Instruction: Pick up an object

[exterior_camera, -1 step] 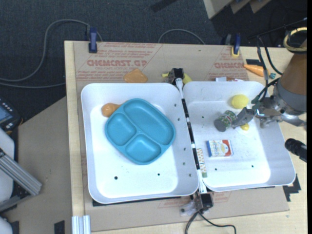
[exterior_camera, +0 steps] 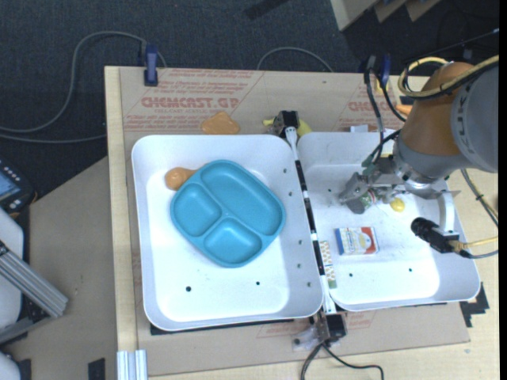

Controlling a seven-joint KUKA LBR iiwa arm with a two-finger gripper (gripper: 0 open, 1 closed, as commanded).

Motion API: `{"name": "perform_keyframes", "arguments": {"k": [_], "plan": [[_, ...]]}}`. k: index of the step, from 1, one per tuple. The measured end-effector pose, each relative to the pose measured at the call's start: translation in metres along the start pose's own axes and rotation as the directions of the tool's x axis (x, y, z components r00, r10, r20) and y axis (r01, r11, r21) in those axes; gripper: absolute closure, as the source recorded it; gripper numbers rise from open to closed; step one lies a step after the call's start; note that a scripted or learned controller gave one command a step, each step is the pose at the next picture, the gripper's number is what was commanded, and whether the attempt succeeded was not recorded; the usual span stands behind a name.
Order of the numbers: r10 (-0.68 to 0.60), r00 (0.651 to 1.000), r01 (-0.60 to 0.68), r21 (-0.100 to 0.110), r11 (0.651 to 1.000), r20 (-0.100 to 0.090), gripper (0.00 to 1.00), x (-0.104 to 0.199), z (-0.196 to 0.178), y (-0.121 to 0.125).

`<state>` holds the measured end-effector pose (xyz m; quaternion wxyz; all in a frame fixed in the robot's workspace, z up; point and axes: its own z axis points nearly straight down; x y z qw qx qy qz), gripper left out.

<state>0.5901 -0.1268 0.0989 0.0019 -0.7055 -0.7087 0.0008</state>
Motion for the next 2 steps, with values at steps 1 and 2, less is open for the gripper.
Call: {"name": "perform_keyframes", "arguments": {"k": [1, 2], "plan": [[0.004, 1.0, -0.004, -0.006, 1.0, 0.002, 1.0, -0.002, -0.017, 0.0], [-0.004, 1.0, 0.004, -0.005, 1.0, -0.002, 1.0, 0.082, -0.09, -0.045]]}}
